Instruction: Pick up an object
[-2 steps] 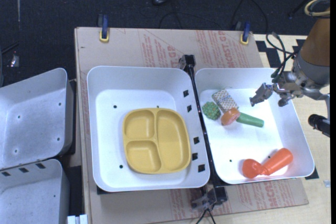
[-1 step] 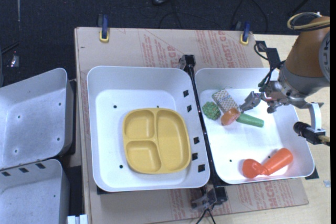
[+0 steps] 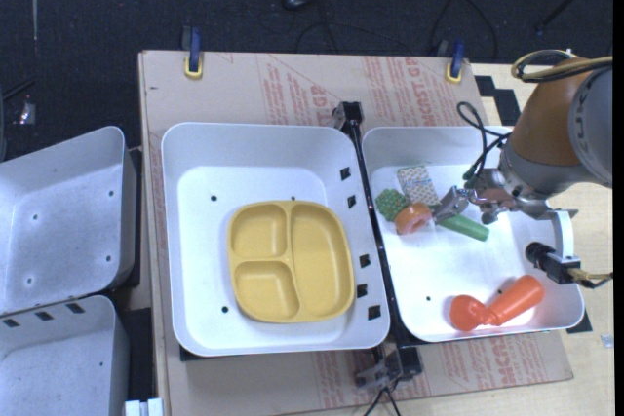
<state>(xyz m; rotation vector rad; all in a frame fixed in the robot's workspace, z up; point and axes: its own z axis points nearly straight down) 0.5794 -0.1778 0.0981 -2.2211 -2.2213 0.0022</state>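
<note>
My gripper (image 3: 455, 205) is low in the right bin (image 3: 546, 321), near its middle. Just below and to its right lies a green stick (image 3: 466, 228), which looks close to or touching the gripper. An orange-red piece (image 3: 413, 217) sits just to the gripper's left, with a green knobbly item (image 3: 390, 203) and a patterned packet (image 3: 417, 180) beyond it. An orange bottle-shaped toy (image 3: 497, 303) lies near the bin's front wall. I see nothing clearly held.
A yellow divided plate (image 3: 291, 260) lies in the left bin (image 3: 185, 209). A black divider rail (image 3: 369, 219) runs between the bins. The grey arm with its orange band (image 3: 551, 127) comes in over the right bin's far right side.
</note>
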